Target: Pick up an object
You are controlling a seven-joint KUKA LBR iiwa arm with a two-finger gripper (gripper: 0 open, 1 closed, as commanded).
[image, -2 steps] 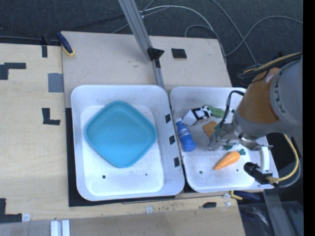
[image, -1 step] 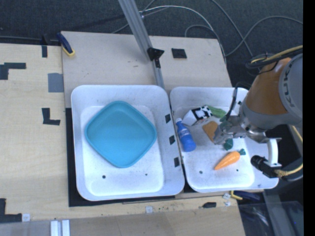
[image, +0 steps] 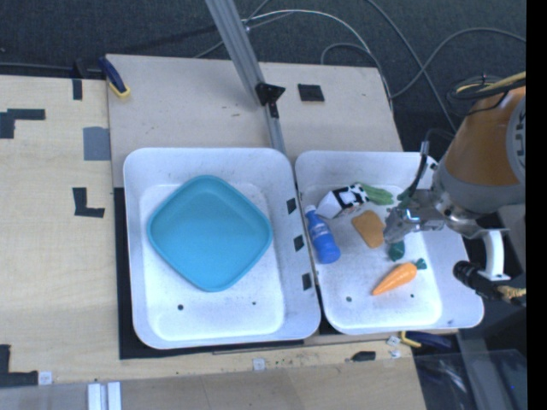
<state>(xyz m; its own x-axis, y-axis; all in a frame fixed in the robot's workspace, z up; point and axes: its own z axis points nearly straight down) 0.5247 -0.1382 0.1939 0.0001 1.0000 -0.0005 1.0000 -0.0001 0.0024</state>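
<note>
Gripper [image: 398,233], its grasp impossible to make out, hung low in the right bin [image: 453,314] between an orange block [image: 368,228] and toy carrot [image: 397,278], seemingly poised to pick.

Two bins side by side on bench. Left bin [image: 141,173]: plate [image: 210,231] at centre. Right bin [image: 453,310]: bottle [image: 322,237] at 9 o'clock edge; cow toy [image: 344,199] at 11; sponge piece [image: 368,228] near centre; carrot [image: 397,277] at 5. Gripper [image: 397,236] above bin centre, between sponge piece and carrot; arm enters from 3 o'clock.
</note>
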